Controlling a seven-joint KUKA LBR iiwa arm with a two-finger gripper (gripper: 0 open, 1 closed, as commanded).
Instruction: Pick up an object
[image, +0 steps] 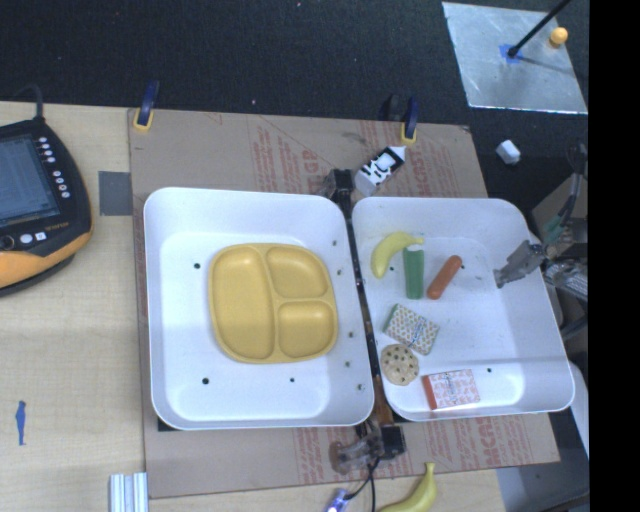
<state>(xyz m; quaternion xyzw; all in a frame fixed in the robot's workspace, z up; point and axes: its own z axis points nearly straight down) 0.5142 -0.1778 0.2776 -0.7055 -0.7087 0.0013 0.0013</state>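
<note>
The right bin (520, 345) holds a yellow banana (392, 252), a green cylinder (413, 272), an orange-red sausage-shaped piece (444, 277), a patterned packet (412, 328), a brown cookie (399, 364) and a small red-and-white box (451, 388). My gripper (518, 264) hangs at that bin's right edge, well to the right of the sausage-shaped piece. It touches none of the objects, and only its grey tip shows.
The left bin (180, 380) carries a yellow divided plate (273, 301). A teach pendant (35, 200) lies far left on the bench. A black-and-white object (380, 167) sits behind the bins, and another banana (415, 492) lies in front of them.
</note>
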